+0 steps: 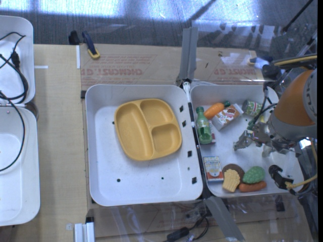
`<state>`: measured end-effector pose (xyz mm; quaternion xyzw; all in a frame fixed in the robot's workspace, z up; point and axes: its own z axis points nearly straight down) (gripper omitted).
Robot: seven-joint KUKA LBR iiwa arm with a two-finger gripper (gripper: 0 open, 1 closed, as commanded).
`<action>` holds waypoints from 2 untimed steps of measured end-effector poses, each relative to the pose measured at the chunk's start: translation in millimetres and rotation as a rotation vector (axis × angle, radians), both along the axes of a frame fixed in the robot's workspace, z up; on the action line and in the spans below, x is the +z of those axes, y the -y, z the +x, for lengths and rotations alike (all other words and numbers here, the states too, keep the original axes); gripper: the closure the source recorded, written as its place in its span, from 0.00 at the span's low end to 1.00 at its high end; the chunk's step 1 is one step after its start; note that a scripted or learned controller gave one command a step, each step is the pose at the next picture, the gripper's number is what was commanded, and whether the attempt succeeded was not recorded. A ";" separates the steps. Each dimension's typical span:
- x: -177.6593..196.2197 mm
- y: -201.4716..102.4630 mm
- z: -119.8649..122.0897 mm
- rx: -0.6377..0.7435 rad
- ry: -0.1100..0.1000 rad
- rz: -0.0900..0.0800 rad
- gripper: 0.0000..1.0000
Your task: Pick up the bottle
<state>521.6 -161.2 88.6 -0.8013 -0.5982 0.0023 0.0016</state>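
Observation:
The bottle [203, 126] is green with a green cap and lies along the left wall of the right bin [227, 88], cap pointing to the back. My gripper [245, 141] hangs over the middle of the right bin, to the right of the bottle and a little nearer the front, with a clear gap between them. Nothing is visible in its grasp. The arm's orange band [299, 104] sits above the bin's right side.
Near the bottle lie a carrot [217, 109], a red-and-white carton [225, 117] and a small green can [251, 106]. At the bin's front are a small box [212, 166], a brown cookie [235, 169], yellow fries [231, 180], a green vegetable [254, 174] and a sausage [251, 186]. The left bin [101, 150] holds a yellow divided plate [148, 128].

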 end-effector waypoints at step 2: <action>43.3 -8.1 12.2 -0.201 0.000 -0.002 0.00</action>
